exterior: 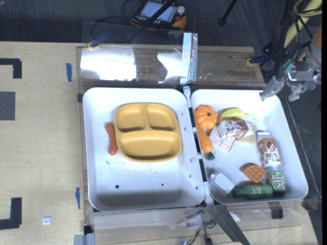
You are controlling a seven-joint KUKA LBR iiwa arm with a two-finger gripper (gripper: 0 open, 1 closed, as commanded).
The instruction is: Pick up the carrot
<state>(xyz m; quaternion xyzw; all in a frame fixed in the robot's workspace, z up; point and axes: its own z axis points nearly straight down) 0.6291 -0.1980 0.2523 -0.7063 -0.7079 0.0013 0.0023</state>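
Note:
The carrot point(205, 140) is a small orange piece with a green tip. It lies in the right bin point(294, 152) against its left wall, just below an orange pumpkin point(206, 117) and touching a wrapped sandwich point(231, 132). My gripper point(281, 92) hovers over the bin's far right corner, well to the right of the carrot. Its fingers are open with nothing between them.
The right bin also holds a banana point(234, 114), a small bottle point(268, 152), a waffle point(253, 172), a can point(276, 179) and a green bottle point(253, 191). In the left bin point(97, 177) sit a yellow divided tray point(148, 131) and a sausage point(111, 138).

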